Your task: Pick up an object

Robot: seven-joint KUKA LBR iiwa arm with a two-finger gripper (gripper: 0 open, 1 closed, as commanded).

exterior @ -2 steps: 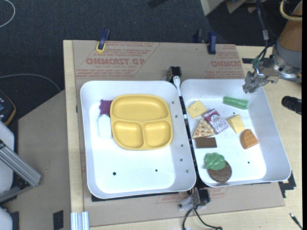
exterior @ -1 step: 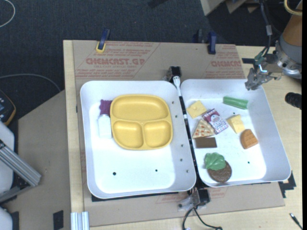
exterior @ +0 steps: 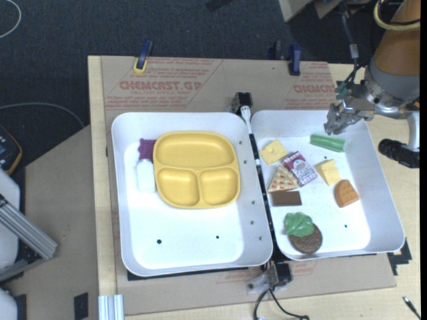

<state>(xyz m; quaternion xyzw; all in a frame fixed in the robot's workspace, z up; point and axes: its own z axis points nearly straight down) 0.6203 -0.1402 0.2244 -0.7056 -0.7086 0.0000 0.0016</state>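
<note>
- Your gripper (exterior: 339, 120) hangs at the right bin's (exterior: 383, 209) far edge; I cannot tell its state.
- The green stick (exterior: 327, 142) lies just below it, long axis running left-right.

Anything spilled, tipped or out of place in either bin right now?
Nothing stands out. The yellow divided plastic tray sits flat in the left white bin; the toy food pieces lie scattered but inside the right white bin.
</note>
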